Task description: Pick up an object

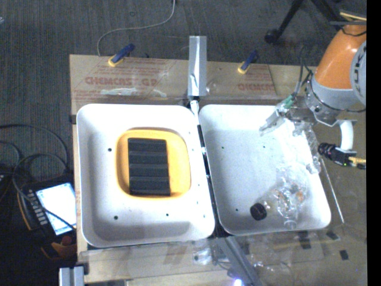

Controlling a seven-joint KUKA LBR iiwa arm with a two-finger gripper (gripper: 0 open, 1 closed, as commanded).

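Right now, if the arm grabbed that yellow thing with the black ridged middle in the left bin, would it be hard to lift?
Probably awkward. The yellow object lies flat and looks wide against the gripper, so it may only fit by an edge. Its rounded rim could slip. It seems unlikely to roll.

Beneath my bench lies dark grey carpet (71, 16). A black chair base (297, 11) stands beyond; a thin cable (156, 18) trails nearby.

Tray (153, 165) in L bin (95, 159); cap (258, 211) in R bin (238, 154).
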